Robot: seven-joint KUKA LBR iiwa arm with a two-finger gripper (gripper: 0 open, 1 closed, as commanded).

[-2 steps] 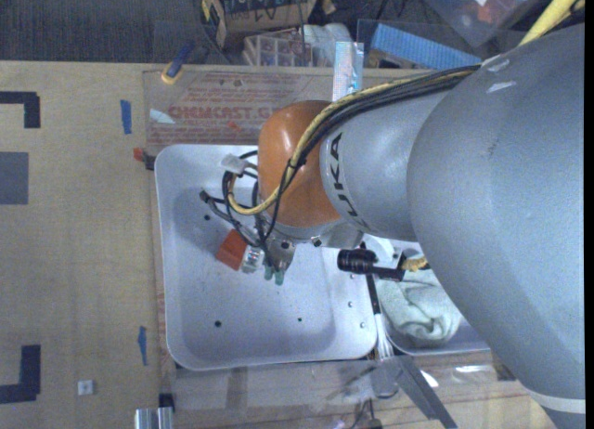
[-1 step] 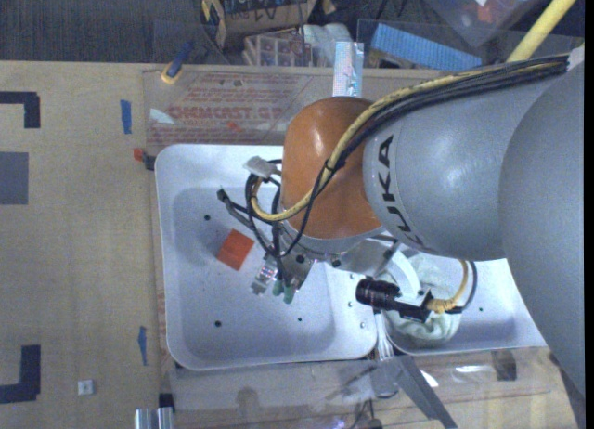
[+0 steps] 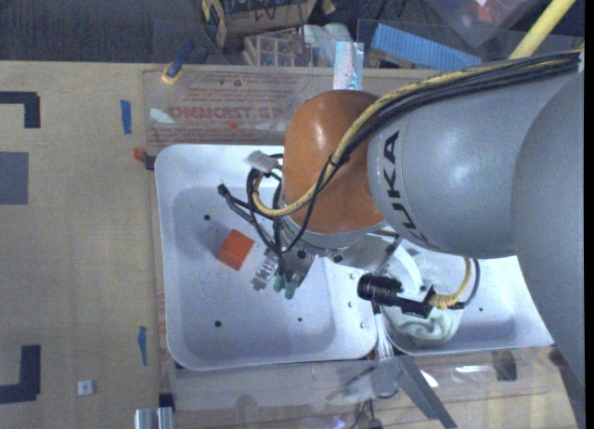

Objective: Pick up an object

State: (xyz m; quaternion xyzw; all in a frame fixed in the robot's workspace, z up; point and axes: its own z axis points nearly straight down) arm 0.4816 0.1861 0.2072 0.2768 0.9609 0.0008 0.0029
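Observation:
An orange block point(image 3: 235, 249) lies on the floor of the left white bin point(image 3: 171, 260), toward its left side. My gripper point(image 3: 277, 278) hangs down under the orange wrist band, low over the left bin's middle. It sits just right of the block, with a small gap between them. I see nothing held in it. The wrist and its cables hide the bin floor behind the gripper.
A crumpled white and pale-green cloth point(image 3: 423, 327) lies in the right bin point(image 3: 506, 318), partly under the arm. The big grey arm body covers most of the right bin. Boxes and clutter stand beyond the bench's far edge.

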